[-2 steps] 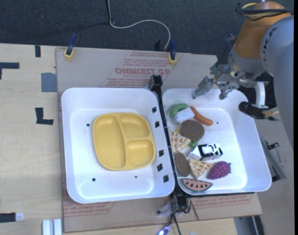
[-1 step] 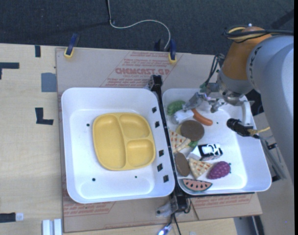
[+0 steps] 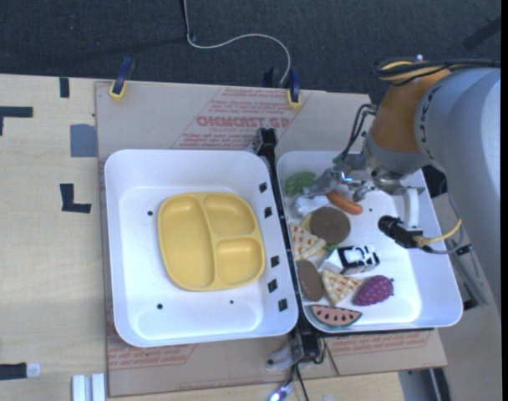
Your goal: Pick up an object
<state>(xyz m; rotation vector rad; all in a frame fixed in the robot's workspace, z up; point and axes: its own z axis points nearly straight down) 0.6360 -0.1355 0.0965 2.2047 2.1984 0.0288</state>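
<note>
Carrot [image 3: 341,201] — lying just below the end effector [image 3: 344,180], long axis running left-right; whether the end effector is spread or pinching, I cannot tell.

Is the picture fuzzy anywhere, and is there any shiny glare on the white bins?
In the camera view, light is even and soft; the left bin and right bin look bright white with no hard glare; the yellow tray is sharp; the small toys near the pincer look a bit fuzzy, and faint shadows sit under them.
</note>
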